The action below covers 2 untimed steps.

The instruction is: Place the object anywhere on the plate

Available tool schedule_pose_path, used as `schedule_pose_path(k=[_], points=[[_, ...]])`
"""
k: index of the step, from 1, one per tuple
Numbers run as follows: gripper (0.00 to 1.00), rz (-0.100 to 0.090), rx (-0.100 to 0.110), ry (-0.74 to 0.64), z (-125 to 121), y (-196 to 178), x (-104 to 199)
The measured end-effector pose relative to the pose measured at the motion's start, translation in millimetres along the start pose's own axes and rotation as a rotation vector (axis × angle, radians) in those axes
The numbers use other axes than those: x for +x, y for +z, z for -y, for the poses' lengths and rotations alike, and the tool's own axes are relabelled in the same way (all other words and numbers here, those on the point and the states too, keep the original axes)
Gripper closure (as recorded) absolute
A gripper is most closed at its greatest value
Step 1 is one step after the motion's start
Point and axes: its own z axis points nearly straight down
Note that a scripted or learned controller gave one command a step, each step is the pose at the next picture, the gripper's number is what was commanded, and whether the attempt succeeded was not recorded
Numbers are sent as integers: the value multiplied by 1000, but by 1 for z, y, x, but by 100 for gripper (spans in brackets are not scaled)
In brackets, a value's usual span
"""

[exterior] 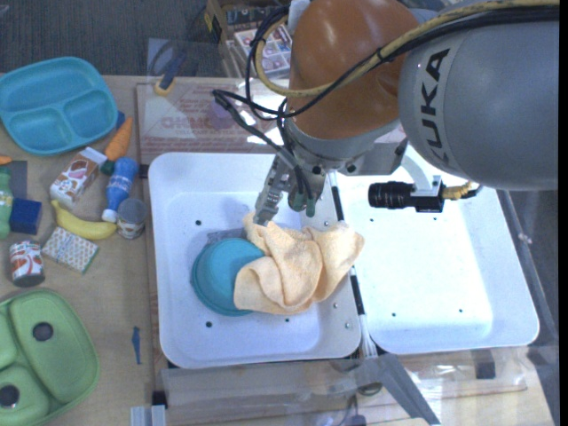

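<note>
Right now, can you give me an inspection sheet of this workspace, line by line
Surface: two shallow white bins side by side, left bin and right bin, on a wooden bench.
Job's things: blue plate in the left bin; yellow cloth draped over the plate's right part and reaching the divide between the bins.
Clutter: on the bench left of the bins, a blue divided tray, banana, small carton, blue bottle, green tray.
Grippers: gripper just above the cloth's upper edge; finger state cannot be told.
Cables: black and yellow cables loop over the orange band.
Surroundings: boxes and books behind the bench.
</note>
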Motion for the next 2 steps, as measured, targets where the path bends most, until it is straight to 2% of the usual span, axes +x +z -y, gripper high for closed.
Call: schedule_pose_path(k=[1,2], points=[[100,-4,1,-276,-28,36,16],[100,4,-2,-567,22,-28,-20]])
